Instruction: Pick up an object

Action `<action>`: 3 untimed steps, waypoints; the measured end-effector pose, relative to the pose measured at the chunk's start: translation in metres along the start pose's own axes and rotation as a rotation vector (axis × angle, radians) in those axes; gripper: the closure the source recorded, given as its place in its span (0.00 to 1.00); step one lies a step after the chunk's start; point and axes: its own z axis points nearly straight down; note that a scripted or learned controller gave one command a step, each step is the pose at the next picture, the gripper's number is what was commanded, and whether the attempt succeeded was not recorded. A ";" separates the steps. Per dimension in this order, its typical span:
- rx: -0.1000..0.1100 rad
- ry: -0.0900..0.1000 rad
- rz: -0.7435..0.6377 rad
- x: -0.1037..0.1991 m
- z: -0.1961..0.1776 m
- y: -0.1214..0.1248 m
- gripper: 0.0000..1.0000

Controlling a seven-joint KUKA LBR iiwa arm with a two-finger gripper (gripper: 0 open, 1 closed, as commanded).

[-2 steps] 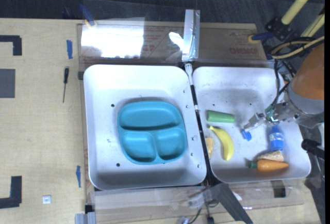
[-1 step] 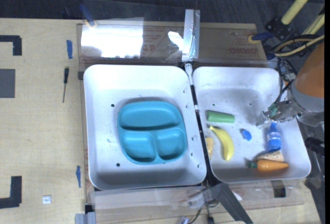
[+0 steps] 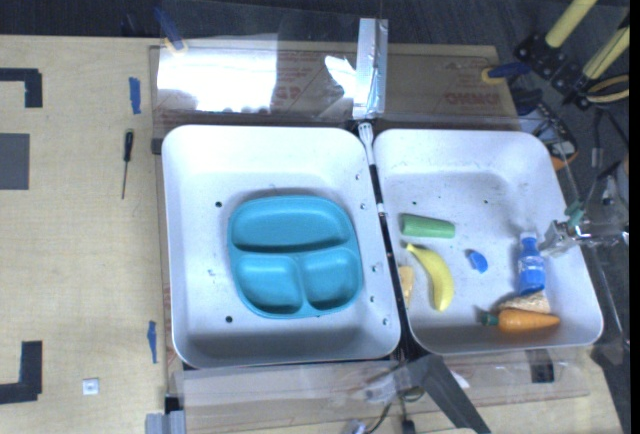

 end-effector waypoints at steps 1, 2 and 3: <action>0.002 0.002 0.261 0.022 -0.022 0.034 1.00; 0.000 0.001 0.259 0.022 -0.033 0.035 1.00; 0.012 0.004 0.275 0.011 0.014 0.017 1.00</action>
